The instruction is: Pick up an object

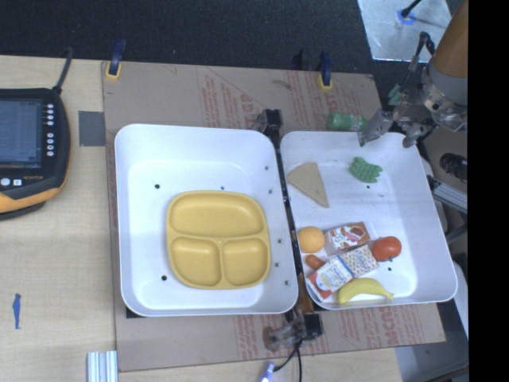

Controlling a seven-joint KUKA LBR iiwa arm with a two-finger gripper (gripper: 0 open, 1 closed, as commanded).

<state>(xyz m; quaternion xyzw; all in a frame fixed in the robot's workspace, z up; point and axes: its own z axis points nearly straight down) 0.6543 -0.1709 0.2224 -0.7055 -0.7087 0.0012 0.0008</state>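
Two shallow white bins sit side by side on a sheet of brown cardboard (238, 94) laid over the wooden table (56, 261). The left bin (139, 213), at the centre of the frame, holds a single yellow divided tray (217, 239) with one long compartment across its top and two smaller ones below; the tray lies flat towards the bin's lower middle.

The right bin (413, 213) carries a scatter of small items. A tan wedge (309, 183) lies near the bin's upper left, beside the shared wall. A green knobbly object (365, 169) rests in the upper middle, apart from the rest. In the lower left corner a cluster crowds together: an orange (311, 239), two small printed cartons (347, 236) and (355, 259), a third printed packet (331, 276) below them, a red tomato-like piece (386, 247) to their right, and a banana (365, 291) against the bin's lower wall.

The arm enters from the upper right of the frame, and its tool (390, 127) hangs over the top edge of the right bin, above and to the right of the green knobbly object; nothing is visible between its prongs, and whether they are spread or closed cannot be told. A pale green object (343, 121) lies on the cardboard just outside the bin's upper edge. A black and orange handheld controller (28, 150) rests at the far left of the table
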